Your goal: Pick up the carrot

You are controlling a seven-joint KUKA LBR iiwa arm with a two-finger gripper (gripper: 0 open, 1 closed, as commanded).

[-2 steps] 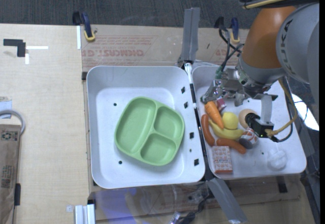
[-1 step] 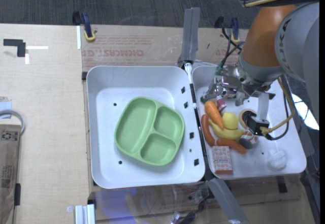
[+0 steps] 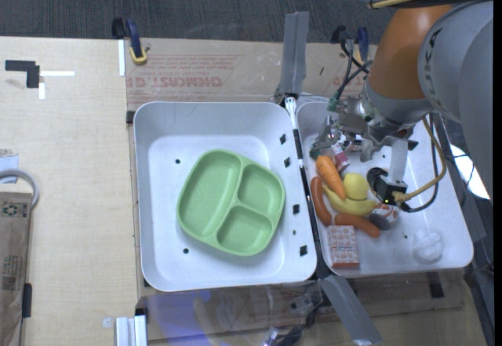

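I see the counter [image 3: 70,180] carrying two white bins side by side. Left bin [image 3: 157,148] holds a green divided plate [image 3: 230,202], sitting approx. centre, three compartments, nothing in them that I can make out. Right bin [image 3: 447,246] is partly covered by the arm [image 3: 439,46], which comes in from 3 o'clock; orange band sits above the wrist at approx. 12 o'clock of that bin.

Gripper [image 3: 339,140] hangs over the bin's upper-left part, just above the pile of items. Fingers: can't tell whether spread or pressed together, cables and wrist hardware clutter that spot. Nothing visibly pinched.

Carrot [image 3: 330,174] lies in right bin near its left wall, at approx. 6 o'clock of the gripper, tilted, touching a yellow item [image 3: 353,189] on its right. A second orange piece [image 3: 357,222] lies below the yellow item. Small pink-and-white box [image 3: 343,247] at the bin's 7 o'clock corner. White fluffy lump [image 3: 428,245] at 5 o'clock, well apart from the pile.
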